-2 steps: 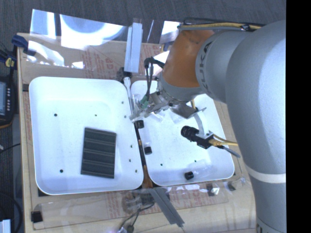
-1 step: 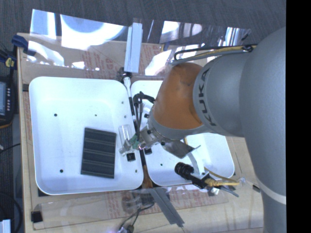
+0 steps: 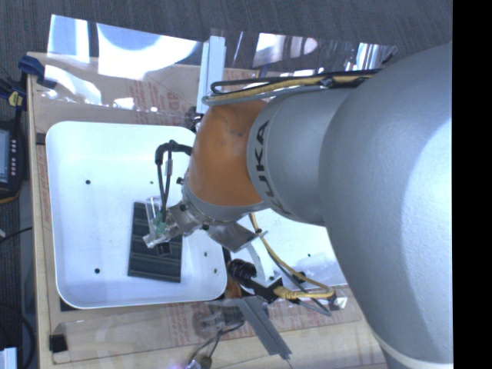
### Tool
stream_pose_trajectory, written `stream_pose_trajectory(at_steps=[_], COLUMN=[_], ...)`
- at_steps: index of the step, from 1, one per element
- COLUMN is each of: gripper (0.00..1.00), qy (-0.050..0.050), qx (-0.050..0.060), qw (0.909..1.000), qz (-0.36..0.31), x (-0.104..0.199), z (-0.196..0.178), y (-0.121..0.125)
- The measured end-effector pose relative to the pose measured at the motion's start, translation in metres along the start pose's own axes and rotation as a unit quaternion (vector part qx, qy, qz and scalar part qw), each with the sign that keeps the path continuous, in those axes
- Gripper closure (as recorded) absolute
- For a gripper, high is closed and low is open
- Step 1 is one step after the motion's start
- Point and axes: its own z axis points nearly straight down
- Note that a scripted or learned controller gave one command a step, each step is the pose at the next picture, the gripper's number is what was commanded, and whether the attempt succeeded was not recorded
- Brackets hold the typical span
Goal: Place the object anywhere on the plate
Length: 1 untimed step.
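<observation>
Black ribbed slab [image 3: 150,264] lying flat on the floor of the white bin [image 3: 77,206], long side running up and down the view. Taken as the landmark for everything below.

Claw [image 3: 159,233] directly over the slab's upper right part, very close to its surface or touching; contact not resolvable. Spread or pressed together: cannot tell, tip too small and cluttered.

Small pale-green piece [image 3: 157,225] at the claw tip, above the slab's upper edge. Possibly the thing to be placed, possibly part of the tool; not clear enough to call a grasp.

Orange band [image 3: 219,160] up and right of the slab, grey arm [image 3: 346,167] beyond it, further right. Wrist tipped over toward the slab, probably so the tip meets the flat ribbed face squarely rather than at a glancing angle.

Black cable [image 3: 163,167] looping just above the slab, running down to the tool; slack enough, apparently, to let the wrist turn.

Yellow cable [image 3: 300,290] well to the right of the slab and lower, near the bin's corner.

Bare bin floor to the left of the slab, two dark dots on it.

No round dish recognisable. Judgement: slab either the task's thing or the target it goes on; undecidable here. If the former, grasp step in hand and placing not yet done.

Risk, judged: ribs offering poor purchase, slab sliding flat on smooth plastic instead of lifting.
</observation>
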Motion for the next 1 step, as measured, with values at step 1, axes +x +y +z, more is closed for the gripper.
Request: stream_pose_trajectory(at_steps=[1], gripper=[1.00], qy=[0.000], qx=[0.002], qw=[0.9958], qz=[-0.091], x=[0.0724], z=[0.0831], y=[0.0265])
